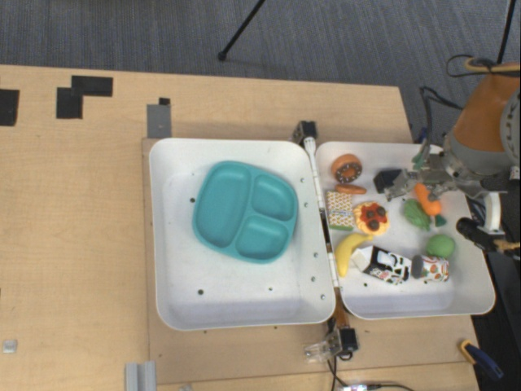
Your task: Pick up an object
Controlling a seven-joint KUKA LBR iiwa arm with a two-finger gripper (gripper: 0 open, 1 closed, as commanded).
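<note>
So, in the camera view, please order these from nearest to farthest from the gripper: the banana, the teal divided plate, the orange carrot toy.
From the gripper:
1. Orange carrot toy, right at the gripper, in the right bin.
2. Banana, near the right bin's left wall.
3. Teal divided plate, in the left bin.

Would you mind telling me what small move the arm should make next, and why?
Probably a short, straight descent. The tool sits over the right bin, right above the orange toy, with the green toy crowding it, so going straight down looks likeliest to catch the orange one alone.
</note>
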